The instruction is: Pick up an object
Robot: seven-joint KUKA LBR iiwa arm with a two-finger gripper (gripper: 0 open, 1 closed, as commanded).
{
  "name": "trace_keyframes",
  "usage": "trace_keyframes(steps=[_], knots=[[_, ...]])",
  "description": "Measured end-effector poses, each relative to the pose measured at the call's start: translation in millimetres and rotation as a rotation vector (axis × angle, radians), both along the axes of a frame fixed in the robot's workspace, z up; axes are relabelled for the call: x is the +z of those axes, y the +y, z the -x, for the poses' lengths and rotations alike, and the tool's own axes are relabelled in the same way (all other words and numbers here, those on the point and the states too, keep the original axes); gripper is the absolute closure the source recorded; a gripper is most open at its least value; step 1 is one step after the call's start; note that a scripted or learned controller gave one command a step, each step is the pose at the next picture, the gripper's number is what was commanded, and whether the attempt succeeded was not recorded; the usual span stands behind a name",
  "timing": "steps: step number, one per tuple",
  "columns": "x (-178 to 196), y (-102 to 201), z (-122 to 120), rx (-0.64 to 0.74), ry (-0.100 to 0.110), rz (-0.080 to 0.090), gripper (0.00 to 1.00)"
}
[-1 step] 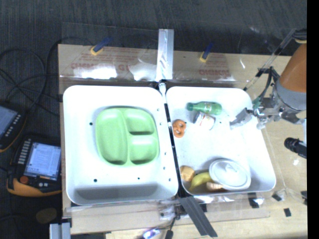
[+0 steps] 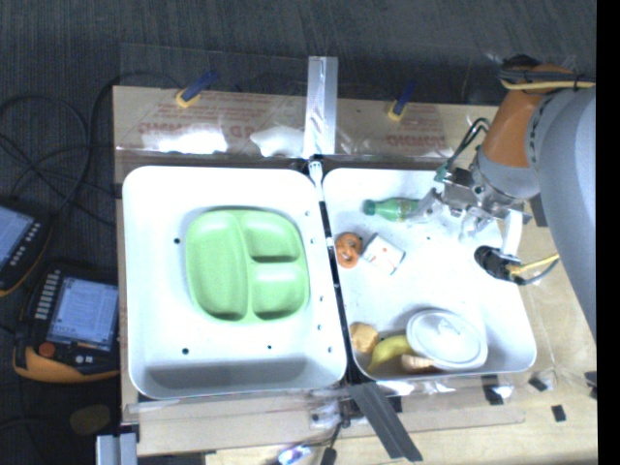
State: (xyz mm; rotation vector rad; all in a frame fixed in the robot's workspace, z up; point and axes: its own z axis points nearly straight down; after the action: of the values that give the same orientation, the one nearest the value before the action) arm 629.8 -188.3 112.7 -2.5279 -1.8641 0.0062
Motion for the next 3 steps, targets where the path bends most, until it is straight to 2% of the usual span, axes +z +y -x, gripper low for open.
trace_keyframes(steps=[1, 2, 3], knots=[[-25, 46, -16, 0.070, 0.015, 0.007, 0.00], [-23, 58, 13, 0.298, -0.012, 0.005, 0.00], [-22, 78, 59, 0.415, -0.015, 0.005, 0.00]])
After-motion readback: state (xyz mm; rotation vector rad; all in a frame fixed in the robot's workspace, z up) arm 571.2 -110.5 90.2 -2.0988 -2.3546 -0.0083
